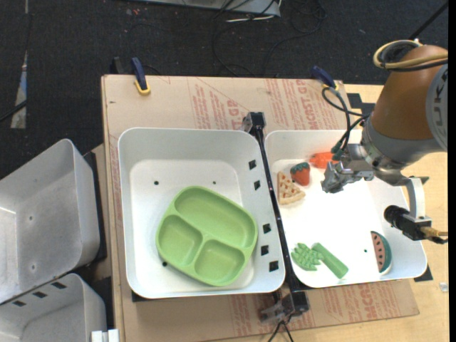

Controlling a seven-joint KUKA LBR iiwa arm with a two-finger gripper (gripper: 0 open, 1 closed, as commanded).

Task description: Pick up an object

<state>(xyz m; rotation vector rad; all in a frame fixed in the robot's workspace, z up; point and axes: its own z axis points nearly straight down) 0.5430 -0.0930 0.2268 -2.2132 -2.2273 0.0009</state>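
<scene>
Looks like the reaching-in step: gripper (pixel 335 182) hangs over the right bin (pixel 356 276) near the strawberry (pixel 301 173). Can't tell the jaws; next it needs lining up and dropping.

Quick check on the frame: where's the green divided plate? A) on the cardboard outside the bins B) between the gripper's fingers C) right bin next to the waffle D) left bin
D. The green divided plate lies flat in the left bin, while the waffle sits in the right bin near the gripper.
</scene>
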